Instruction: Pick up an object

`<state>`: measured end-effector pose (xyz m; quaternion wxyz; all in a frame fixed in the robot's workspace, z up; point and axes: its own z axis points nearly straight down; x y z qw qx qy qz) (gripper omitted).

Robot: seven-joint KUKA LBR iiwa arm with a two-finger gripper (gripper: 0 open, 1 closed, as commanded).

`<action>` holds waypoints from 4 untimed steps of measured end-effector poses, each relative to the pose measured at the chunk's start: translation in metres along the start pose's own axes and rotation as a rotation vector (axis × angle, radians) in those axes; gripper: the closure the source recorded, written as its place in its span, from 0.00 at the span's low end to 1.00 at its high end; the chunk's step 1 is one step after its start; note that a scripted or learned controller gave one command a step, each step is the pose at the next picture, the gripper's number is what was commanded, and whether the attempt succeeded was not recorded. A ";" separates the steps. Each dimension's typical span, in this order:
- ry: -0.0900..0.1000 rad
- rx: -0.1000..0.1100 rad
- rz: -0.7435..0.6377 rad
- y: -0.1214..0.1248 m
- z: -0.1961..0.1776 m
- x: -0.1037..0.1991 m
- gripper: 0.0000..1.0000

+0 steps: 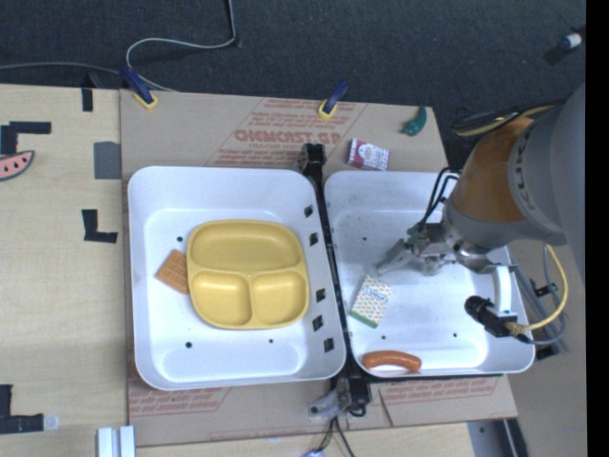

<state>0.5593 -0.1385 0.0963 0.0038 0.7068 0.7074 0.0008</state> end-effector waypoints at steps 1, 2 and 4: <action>0.002 0.003 0.000 0.001 0.010 0.038 0.00; 0.002 0.002 0.000 0.002 0.000 0.038 1.00; 0.004 0.004 -0.001 0.002 -0.009 0.039 1.00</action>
